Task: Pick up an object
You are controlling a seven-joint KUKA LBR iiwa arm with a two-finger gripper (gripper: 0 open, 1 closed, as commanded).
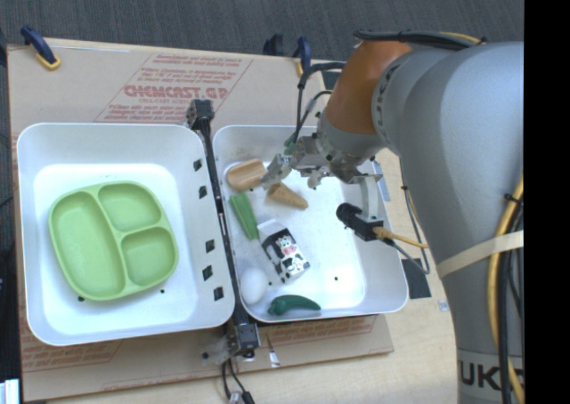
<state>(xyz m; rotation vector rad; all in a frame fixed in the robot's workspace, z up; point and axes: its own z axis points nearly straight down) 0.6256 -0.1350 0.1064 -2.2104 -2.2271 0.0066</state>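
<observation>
End effector point(283, 165) low over the right bin point(392, 282), at 11 o'clock of its floor, by the bread roll point(246, 174) and wedge point(288, 196). Open or closed: cannot tell. Step: approach, nothing lifted. Next: centre over 1 item, descend, close.

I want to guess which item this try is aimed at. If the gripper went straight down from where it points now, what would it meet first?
Most likely the tan wedge, just below the gripper; the bread roll lies close beside it. Depth is unclear.
</observation>
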